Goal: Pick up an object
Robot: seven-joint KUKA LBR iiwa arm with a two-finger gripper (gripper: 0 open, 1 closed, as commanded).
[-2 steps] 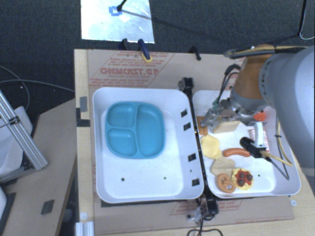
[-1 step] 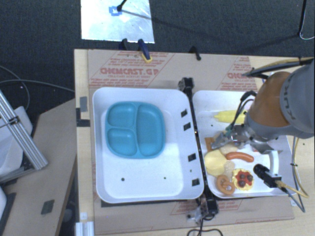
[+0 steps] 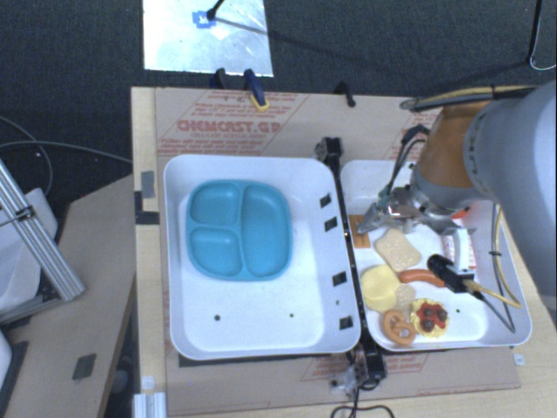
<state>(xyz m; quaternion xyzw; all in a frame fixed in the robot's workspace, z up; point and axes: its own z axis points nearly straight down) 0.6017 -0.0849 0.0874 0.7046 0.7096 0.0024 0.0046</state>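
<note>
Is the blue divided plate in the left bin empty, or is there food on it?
Empty. The blue three-compartment plastic plate shows bare blue in all sections; the toy food pieces lie in the right white bin.

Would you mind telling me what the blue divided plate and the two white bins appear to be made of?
The blue divided plate looks like moulded plastic with a matte finish: uniform colour, soft rounded compartment ridges, no sharp glare. The white bins, left and right, also seem to be plastic, smooth and slightly glossy, judging by their thin rounded rims and even sheen. That is only how they look; coated metal cannot be ruled out.
</note>
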